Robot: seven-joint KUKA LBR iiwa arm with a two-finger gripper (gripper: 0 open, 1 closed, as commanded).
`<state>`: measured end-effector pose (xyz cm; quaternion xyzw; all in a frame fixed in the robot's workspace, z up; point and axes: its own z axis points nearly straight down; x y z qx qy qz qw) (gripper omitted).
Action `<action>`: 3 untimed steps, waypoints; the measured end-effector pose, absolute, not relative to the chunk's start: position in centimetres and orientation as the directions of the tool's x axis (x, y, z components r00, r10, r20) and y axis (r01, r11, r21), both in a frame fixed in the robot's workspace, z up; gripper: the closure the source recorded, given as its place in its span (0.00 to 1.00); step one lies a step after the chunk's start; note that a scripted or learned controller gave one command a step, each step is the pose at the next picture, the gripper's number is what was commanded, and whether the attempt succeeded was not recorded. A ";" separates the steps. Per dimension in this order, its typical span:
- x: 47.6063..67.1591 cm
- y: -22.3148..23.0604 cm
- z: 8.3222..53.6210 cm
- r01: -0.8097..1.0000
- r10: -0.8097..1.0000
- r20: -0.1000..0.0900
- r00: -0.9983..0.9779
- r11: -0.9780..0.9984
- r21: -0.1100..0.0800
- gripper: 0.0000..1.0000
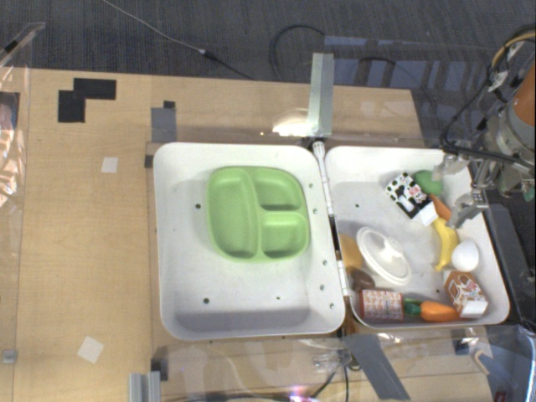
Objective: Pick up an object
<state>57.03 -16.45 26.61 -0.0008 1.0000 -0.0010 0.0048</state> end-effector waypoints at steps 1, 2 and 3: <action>57.6 -20.1 13.6 -0.014 -0.014 0.004 -1.000 1.000 0.002 0.00; 60.3 -20.5 11.8 0.034 0.033 -0.043 -0.999 0.999 -0.010 0.00; 59.9 -20.4 11.3 0.120 0.120 -0.063 -0.991 0.993 -0.003 0.00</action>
